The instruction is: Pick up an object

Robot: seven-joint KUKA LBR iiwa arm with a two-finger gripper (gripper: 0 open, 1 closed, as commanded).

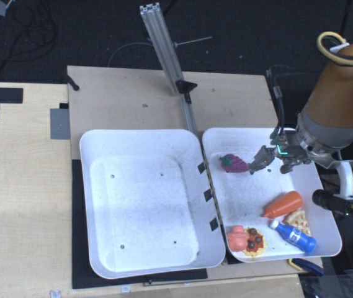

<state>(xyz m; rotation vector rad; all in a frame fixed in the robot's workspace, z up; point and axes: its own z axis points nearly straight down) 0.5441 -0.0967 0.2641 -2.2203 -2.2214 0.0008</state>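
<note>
Gripper (274,161) over right bin (250,143), fingers spread, pinching nothing. Purple grapes (234,163) just left of it. Carrot (283,204), blue bottle (294,235), waffle (298,220), pizza slice (246,239) crowd the near rim. Left bin (140,141) beside it.

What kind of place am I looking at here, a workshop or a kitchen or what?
Most likely a robotics lab bench set up for grasping trials. A grey arm's gripper hangs over two shallow white bins, the right bin holds toy food like a carrot and grapes, and loose cables lie on the dark floor.
</note>
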